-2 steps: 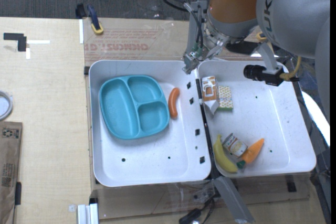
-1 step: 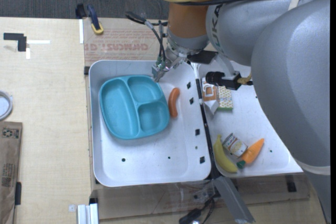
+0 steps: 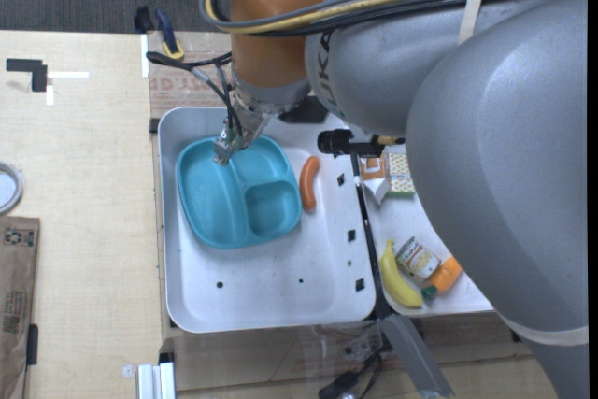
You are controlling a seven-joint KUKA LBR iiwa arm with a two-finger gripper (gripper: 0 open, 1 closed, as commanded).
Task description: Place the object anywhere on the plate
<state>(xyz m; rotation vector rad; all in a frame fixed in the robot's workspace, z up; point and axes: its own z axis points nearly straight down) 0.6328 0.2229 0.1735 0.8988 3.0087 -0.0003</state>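
A blue divided plate [image 3: 238, 193] lies in the left white bin [image 3: 252, 294]. Just to its right, an orange carrot-like object [image 3: 309, 182] rests on the bin floor, touching nothing. My gripper [image 3: 227, 148] hangs over the plate's upper edge, under the orange wrist band [image 3: 276, 9]. Its tip is small and partly lost against the plate, and I see nothing between the fingers.
The right bin [image 3: 411, 210] holds a banana [image 3: 399, 280], a small packet [image 3: 418, 259], an orange piece [image 3: 447, 274] and a boxed item [image 3: 394, 175]. The grey arm covers most of that bin. A wooden bench top [image 3: 75, 201] stretches to the left.
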